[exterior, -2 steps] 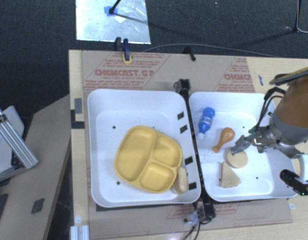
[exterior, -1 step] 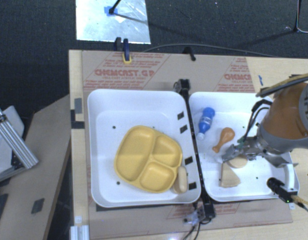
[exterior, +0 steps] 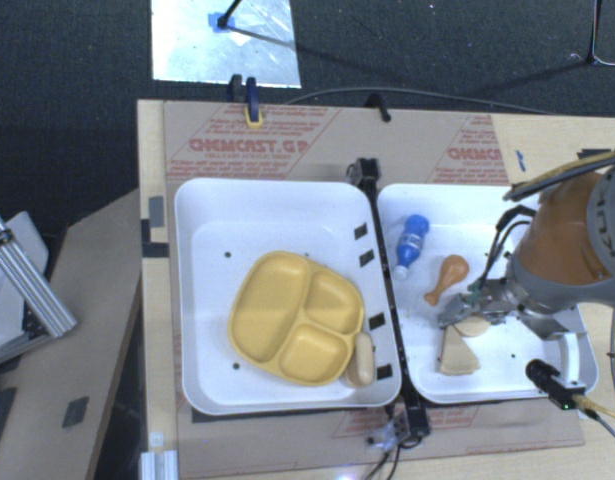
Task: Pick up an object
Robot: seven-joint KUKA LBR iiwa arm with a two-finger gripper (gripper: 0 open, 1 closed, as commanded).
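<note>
My claw [exterior: 465, 313] sits low in the right shallow white bin [exterior: 427, 208], over a pale round piece [exterior: 474, 326] that peeks out under it; can't tell from here if the claw is apart, together or clamped on anything; grey arm with orange band [exterior: 567, 243] comes in from the right; just below the claw lies a tan wedge-shaped piece like a bread slice [exterior: 457, 354], near the pale piece; just up-left of the claw is an orange-brown drumstick-shaped toy [exterior: 445, 278], apart from it; further up-left a blue plastic bottle with white cap [exterior: 411, 242] lies near the bin's left wall; left shallow white bin [exterior: 202, 268] holds a yellow divided plastic tray [exterior: 292, 313], with a beige oblong piece [exterior: 361, 358] touching its right lower edge; both bins rest on the cardboard-covered table [exterior: 247, 143].
</note>
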